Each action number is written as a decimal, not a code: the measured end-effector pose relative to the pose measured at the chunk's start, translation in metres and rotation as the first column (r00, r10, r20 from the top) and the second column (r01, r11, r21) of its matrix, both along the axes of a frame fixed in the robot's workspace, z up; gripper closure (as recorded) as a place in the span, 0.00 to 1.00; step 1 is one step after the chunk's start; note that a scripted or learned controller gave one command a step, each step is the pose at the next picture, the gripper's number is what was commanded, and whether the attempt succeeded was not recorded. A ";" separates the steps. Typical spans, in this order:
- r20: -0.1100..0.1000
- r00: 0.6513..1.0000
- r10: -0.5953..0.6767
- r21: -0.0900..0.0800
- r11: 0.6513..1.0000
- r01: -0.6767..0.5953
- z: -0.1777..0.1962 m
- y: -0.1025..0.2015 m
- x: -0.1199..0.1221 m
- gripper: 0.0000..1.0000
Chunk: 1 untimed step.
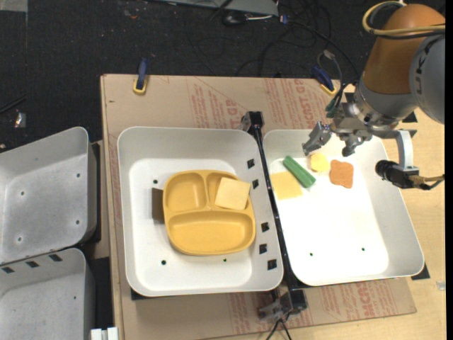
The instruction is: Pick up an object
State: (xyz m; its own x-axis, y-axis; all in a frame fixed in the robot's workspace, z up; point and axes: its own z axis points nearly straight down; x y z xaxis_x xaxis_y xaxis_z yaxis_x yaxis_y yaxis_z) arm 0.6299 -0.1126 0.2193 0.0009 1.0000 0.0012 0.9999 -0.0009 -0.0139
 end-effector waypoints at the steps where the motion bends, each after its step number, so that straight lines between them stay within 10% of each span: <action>1: 0.014 1.000 0.002 -0.001 1.000 -0.002 0.009 0.000 0.003 0.00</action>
State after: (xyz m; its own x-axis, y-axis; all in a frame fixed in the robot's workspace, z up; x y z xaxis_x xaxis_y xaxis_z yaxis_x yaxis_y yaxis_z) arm 0.6324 -0.1123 0.2280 -0.0012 1.0000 -0.0001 1.0000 0.0012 -0.0001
